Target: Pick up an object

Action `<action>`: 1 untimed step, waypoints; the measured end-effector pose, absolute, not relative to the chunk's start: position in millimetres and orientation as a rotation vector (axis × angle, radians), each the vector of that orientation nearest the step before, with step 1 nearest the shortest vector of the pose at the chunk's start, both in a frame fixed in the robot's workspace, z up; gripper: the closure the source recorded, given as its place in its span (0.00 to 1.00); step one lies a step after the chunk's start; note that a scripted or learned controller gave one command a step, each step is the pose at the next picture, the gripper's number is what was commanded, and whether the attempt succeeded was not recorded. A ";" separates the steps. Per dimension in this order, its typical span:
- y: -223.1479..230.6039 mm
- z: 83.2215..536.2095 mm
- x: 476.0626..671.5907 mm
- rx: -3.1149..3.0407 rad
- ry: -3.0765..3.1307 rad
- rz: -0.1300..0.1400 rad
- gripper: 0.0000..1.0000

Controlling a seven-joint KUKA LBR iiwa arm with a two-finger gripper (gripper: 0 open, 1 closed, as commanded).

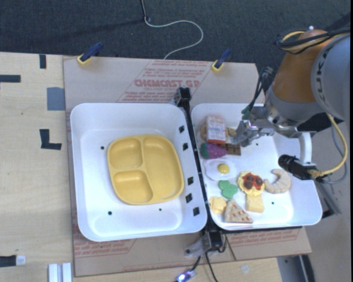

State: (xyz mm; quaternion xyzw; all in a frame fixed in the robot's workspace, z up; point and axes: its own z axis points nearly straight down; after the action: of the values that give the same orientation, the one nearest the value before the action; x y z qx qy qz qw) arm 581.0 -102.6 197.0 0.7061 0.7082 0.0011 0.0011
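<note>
1. The yellow tray (145, 169) is smooth plastic, rounded, with three compartments; it lies in the left bin (88, 122).
2. The right bin (303, 213) holds small toy foods: a fried egg (219, 170), a green piece (227, 188), a pizza slice (237, 212), a shrimp (277, 182), cheese-yellow blocks (255, 204), a purple piece (212, 151) and a printed box (215, 129).
3. Both bins rest on brown cardboard (159, 84), clipped at its far edge, on a pale wooden table (23, 175); dark carpet (59, 10) lies beyond.
4. The claw (242, 135) hangs low over the right bin, just right of the box, above a brown piece (233, 150); I cannot tell whether it is clenched or released.
</note>
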 end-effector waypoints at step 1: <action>-101.8 226.1 581.7 2.218 2.223 0.002 1.00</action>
State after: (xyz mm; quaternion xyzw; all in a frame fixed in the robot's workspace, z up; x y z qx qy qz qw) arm 581.7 -101.8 226.1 0.7064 0.7078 0.0008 0.0006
